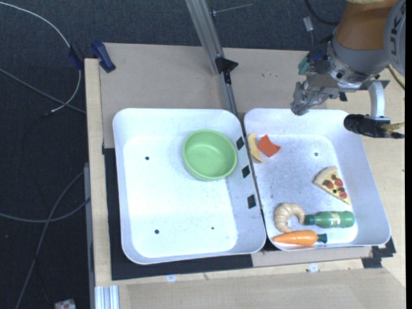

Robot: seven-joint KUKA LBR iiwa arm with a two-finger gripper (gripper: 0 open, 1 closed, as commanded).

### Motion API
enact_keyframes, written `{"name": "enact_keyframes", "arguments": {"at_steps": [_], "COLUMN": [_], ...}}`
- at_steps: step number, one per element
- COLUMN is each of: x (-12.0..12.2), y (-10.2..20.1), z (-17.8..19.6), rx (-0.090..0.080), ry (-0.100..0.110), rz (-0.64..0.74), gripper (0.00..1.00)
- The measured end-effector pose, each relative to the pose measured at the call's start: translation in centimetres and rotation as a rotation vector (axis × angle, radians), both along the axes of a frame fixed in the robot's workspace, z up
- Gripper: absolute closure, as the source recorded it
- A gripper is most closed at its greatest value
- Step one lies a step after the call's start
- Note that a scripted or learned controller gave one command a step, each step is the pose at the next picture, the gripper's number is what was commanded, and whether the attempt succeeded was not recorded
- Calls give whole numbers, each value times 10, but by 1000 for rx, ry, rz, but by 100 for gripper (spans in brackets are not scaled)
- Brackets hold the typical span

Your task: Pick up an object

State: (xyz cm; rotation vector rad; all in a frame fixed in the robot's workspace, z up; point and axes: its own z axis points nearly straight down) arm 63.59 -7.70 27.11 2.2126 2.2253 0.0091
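- No text, label, brand, number or sign can be read on anything here.
- The green bottle [330, 220] in the right bin [360, 153] bears a pale band around its middle — too small and blurred to show any lettering.
- The arm's orange band [360, 24] shows no legible marking — plain colour.

The bowl [209, 154] sits in the left bin [138, 192]; the pizza [333, 183], croissant [288, 215], bottle [329, 220] and carrot [299, 239] lie in the right bin [290, 153].
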Motion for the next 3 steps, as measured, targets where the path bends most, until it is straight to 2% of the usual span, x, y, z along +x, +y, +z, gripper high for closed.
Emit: {"name": "enact_keyframes", "arguments": {"at_steps": [1,2,3], "x": [6,17,14], "y": [49,111,165], "z": [4,1,-17], "rx": [0,0,1], "ry": [2,2,18], "rz": [-1,0,-1], "gripper": [100,100,100]}}
